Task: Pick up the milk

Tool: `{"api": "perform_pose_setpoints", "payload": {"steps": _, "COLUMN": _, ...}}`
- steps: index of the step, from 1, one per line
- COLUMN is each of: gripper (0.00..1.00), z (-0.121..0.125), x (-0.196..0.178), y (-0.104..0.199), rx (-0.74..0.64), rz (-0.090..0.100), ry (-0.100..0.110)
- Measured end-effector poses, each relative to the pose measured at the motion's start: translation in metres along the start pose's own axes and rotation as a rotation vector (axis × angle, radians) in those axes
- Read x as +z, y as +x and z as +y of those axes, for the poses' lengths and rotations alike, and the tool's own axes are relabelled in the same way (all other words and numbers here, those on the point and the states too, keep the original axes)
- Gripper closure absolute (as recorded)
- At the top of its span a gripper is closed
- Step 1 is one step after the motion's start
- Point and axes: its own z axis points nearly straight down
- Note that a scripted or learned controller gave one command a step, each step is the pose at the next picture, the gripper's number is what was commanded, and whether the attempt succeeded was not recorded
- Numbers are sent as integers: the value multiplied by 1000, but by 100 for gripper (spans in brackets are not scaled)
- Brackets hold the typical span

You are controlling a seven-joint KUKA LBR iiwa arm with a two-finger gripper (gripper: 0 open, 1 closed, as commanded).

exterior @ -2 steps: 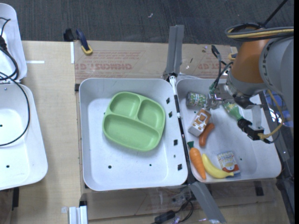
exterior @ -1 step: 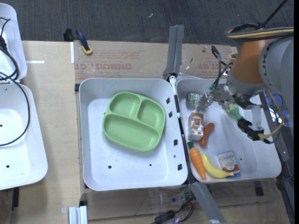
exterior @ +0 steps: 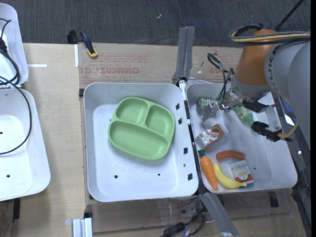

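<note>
A tan bench carries two shallow white bins beneath a strip of dark floor, and the left bin holds a green divided plate. Right of that plate, in the right bin, the milk lies on its side near the shared wall, with a carrot, banana and sausage below it. The gripper sits above the milk at the bin's upper end, among crumpled packaging; how far it is parted cannot be told.

Dark carpet (ribbed) — tan bench
</note>
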Motion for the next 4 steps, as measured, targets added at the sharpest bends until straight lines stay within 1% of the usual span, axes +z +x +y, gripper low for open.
{"api": "perform_pose_setpoints", "payload": {"steps": 1, "gripper": 0, "z": -58, "x": 1, "y": 17, "rx": 110, "rz": 2, "ry": 3}}
{"api": "perform_pose_setpoints", "payload": {"steps": 2, "gripper": 100, "z": -59, "x": -8, "y": 16, "rx": 115, "rz": 1, "ry": 3}}
{"api": "perform_pose_setpoints", "payload": {"steps": 3, "gripper": 0, "z": -59, "x": -8, "y": 16, "rx": 115, "rz": 1, "ry": 3}}
{"api": "perform_pose_setpoints", "payload": {"steps": 4, "gripper": 0, "z": -117, "x": 2, "y": 35, "rx": 210, "rz": 3, "ry": 5}}
